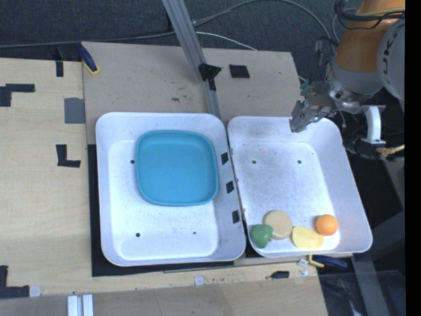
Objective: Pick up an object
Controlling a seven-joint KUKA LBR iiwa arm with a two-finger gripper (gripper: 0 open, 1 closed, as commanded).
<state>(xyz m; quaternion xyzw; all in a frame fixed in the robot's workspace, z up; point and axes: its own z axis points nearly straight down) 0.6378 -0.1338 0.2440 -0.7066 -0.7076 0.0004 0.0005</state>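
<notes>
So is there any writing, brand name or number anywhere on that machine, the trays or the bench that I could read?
None that can be read.
The arm, the two white bins, the blue plate and the bench bear no legible text.
The black patches on the bench are plain tape, not signs.

I'm looking at a robotics lab bench: 2 white bins set side by side on a plywood top marked with black tape pieces. An aluminium strut slants across, cables trail over dark carpet, and the grey-and-orange industrial arm stands at the right.
</notes>
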